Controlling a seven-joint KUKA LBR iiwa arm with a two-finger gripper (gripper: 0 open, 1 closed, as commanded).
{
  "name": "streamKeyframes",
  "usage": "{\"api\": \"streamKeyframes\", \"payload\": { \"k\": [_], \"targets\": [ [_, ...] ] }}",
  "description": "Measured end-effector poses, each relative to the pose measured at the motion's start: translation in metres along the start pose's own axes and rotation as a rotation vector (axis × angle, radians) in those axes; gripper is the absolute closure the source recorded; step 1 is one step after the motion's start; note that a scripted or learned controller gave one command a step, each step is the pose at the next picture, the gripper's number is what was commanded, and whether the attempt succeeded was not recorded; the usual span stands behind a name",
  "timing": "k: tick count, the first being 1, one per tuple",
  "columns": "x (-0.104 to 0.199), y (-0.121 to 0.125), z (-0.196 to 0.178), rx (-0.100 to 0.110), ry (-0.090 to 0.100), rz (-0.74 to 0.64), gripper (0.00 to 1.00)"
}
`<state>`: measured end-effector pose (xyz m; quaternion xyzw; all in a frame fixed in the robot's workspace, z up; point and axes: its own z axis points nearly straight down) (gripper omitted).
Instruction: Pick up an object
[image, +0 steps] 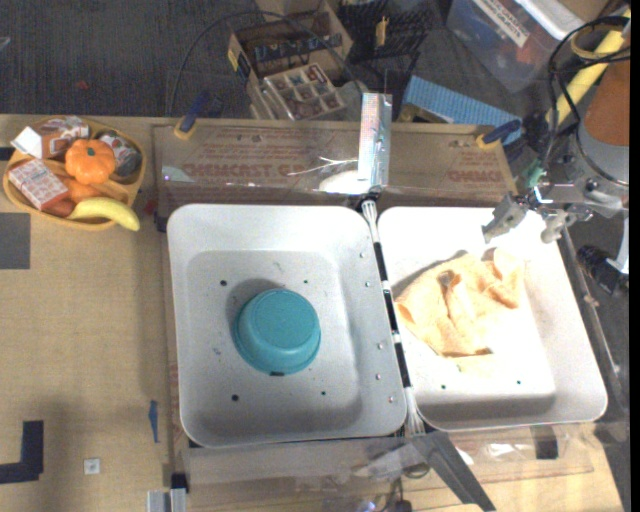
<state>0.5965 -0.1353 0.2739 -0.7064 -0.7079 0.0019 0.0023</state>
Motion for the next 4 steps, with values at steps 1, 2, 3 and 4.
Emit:
{"api": "streamKeyframes", "payload": {
  "k": [1,2,3,4],
  "targets": [
    [0.02,0.01,0.131,-0.002,0.0,-0.108,0.0],
    [0.015,0.015,0.186,-0.011,0.001,-0.008,0.0],
    [0.012,0.015,0.177,-0.013,0.0,-0.004,1.0],
    [0.055,0.071,0.077,-0.005,-0.003,-0.337,1.0]
  ]
}}
